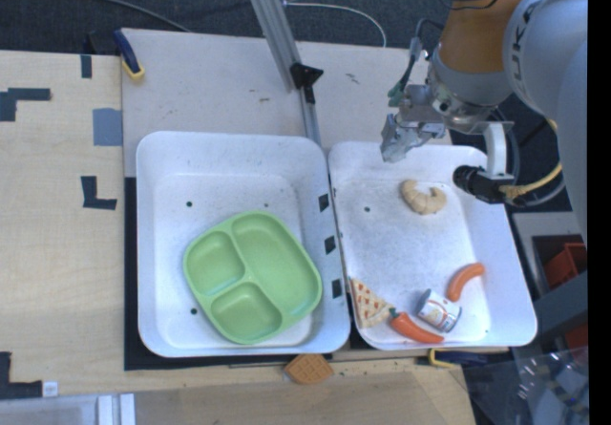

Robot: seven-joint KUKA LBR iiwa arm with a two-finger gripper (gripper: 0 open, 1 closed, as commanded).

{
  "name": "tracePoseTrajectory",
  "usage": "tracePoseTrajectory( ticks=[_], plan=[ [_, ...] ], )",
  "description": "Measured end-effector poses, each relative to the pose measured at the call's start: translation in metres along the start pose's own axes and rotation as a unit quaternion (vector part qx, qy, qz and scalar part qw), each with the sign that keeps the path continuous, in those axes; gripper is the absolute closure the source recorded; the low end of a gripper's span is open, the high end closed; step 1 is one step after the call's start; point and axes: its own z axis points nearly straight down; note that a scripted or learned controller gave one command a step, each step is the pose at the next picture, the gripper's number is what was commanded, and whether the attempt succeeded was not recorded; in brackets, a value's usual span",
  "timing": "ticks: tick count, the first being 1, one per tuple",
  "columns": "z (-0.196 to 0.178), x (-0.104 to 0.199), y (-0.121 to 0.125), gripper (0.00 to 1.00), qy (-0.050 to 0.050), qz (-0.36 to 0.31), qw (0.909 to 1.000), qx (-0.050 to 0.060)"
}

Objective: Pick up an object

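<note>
My gripper (pixel 398 147) hangs over the far edge of the right bin (pixel 496 251), with nothing between its fingers. A tan croissant-shaped piece (pixel 423 197) lies just in front of it and slightly right. Near the bin's front sit a small can (pixel 439 310), an orange sausage (pixel 465 280), a carrot (pixel 414 327) and a waffle-patterned wedge (pixel 368 302). The grey arm with its orange band (pixel 496 8) reaches in from the upper right.
The left bin (pixel 158 223) holds a green divided plate (pixel 252 276). A slanted metal pole (pixel 277 22) rises behind the bins. A round cracker (pixel 307 370) lies on the bench in front of the bins. A black cable (pixel 487 186) hangs beside the right bin.
</note>
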Motion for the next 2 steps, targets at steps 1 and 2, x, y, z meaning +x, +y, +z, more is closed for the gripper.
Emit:
tracePoseTrajectory(
  ticks=[1,2],
  plan=[
    [0.016,0.046,0.018,1.0,0.0,0.0,1.0,0.0],
    [0.027,0.103,0.036,1.0,0.0,-0.001,1.0,-0.001]
  ],
)
